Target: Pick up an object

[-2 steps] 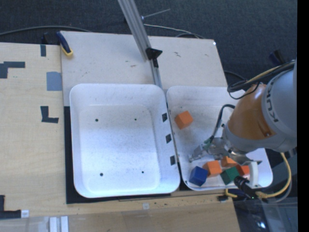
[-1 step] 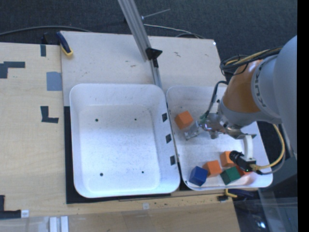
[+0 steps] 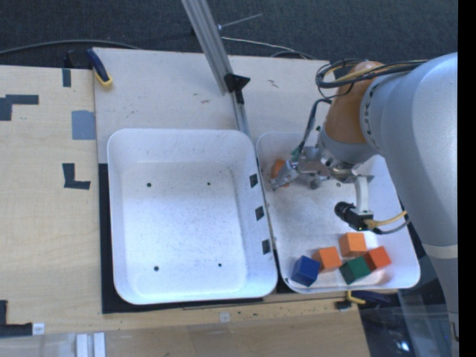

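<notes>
- The hand (image 3: 281, 175) is low in the right bin (image 3: 394, 192), near its left wall
- An orange block (image 3: 277, 168) sits between its fingers
- 5 more blocks lie at the bin's near edge

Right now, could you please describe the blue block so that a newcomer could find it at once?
Look in the right-hand bin, at the cluster of blocks along its near edge. The blue block sits at the cluster's left end, beside an orange block. It is the only blue one; its neighbours are orange or green.
</notes>
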Action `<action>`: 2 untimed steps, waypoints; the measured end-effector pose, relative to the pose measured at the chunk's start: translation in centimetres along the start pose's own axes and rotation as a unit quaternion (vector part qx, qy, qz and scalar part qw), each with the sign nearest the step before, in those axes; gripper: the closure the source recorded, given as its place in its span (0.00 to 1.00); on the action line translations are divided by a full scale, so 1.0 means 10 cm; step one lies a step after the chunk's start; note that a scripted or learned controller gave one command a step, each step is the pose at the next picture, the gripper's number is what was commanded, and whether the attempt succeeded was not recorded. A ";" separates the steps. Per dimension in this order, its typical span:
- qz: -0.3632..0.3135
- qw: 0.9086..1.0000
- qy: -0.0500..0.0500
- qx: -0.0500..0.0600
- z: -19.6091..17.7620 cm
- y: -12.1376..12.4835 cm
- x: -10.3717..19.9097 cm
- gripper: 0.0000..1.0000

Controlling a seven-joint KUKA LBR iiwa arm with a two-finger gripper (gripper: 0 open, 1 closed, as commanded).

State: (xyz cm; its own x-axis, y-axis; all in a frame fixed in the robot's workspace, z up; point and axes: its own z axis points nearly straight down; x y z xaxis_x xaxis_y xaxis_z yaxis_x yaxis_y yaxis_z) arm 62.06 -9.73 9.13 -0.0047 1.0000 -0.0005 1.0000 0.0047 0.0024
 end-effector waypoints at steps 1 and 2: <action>-0.003 1.000 0.002 0.028 -0.02 0.37 -0.21 0.00; 0.004 1.000 0.000 0.004 0.00 -0.14 -0.37 0.00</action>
State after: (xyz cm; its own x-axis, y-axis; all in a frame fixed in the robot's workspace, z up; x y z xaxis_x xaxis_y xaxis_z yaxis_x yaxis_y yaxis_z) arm 60.71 -13.40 9.15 0.0023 1.0000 -0.0009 1.0000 -0.0023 -0.0062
